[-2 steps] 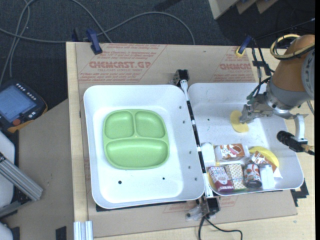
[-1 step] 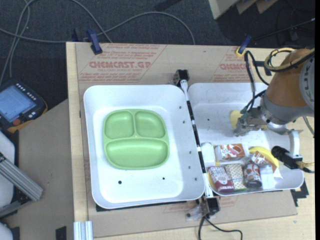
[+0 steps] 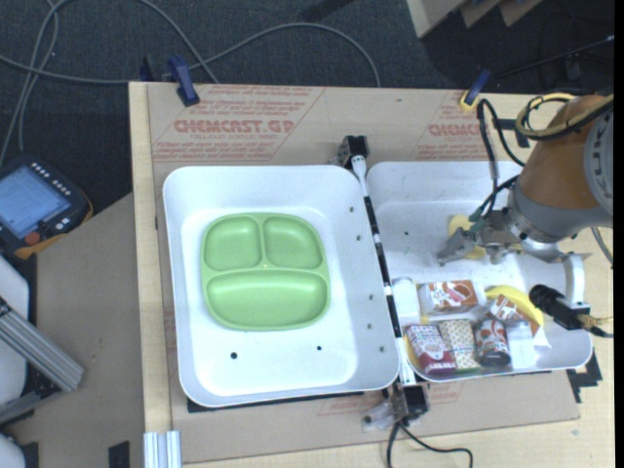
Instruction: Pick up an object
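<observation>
Starting at the left of your table [image 3: 156, 261], the left bin [image 3: 185, 213] has a green divided plate [image 3: 265, 271] sitting flat in its middle, three compartments, nothing in them. Moving right, the right bin [image 3: 409, 188] has its stuff bunched along the near edge: a red and white snack packet [image 3: 448, 296], then below it a row of small packets [image 3: 441, 346] next to a dark little can [image 3: 493, 343], and a banana [image 3: 517, 303] just right of the snack packet. Your claw [image 3: 466, 245] is low over the bin's middle, with something yellow [image 3: 459, 225] right at its tip, but honestly you can't tell how wide it's spread or if it's got anything.
</observation>
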Robot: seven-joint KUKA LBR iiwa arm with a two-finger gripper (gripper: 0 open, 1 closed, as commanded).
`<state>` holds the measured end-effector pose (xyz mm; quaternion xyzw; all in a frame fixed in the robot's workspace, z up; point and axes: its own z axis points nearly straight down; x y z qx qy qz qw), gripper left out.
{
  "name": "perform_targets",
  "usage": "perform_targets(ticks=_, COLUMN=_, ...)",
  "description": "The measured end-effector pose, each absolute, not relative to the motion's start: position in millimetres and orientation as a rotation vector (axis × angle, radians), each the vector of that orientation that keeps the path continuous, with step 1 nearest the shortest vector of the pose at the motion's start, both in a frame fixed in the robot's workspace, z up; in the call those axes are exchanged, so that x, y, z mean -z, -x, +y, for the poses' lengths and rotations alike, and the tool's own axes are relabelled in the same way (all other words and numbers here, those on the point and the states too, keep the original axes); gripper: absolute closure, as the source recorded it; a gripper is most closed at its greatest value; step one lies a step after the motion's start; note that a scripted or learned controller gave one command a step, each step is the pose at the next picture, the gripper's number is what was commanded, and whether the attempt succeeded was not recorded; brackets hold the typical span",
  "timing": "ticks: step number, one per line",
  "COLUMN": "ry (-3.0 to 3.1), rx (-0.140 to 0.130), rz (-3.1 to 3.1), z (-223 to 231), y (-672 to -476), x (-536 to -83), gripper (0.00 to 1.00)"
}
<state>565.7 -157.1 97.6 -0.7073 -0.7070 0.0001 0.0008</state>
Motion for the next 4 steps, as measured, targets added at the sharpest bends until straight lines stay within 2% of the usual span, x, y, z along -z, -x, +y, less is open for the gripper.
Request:
perform_targets(ticks=1, ry=2.221, rx=0.001, rz=-2.223, z=-140, y=-623.2, x=-85, gripper=0.0)
perform_targets(ticks=2, ry=2.221, rx=-0.002, rz=-2.22, z=-151, y=-609.4, x=-85, gripper=0.0)
perform_targets(ticks=3, ry=2.223, rx=0.001, rz=-2.224, z=-178, y=-617.4, x=-155, gripper=0.0)
perform_targets(ticks=4, ry=2.219, rx=-0.001, rz=-2.221, z=-167, y=-628.4, x=-104, gripper=0.0)
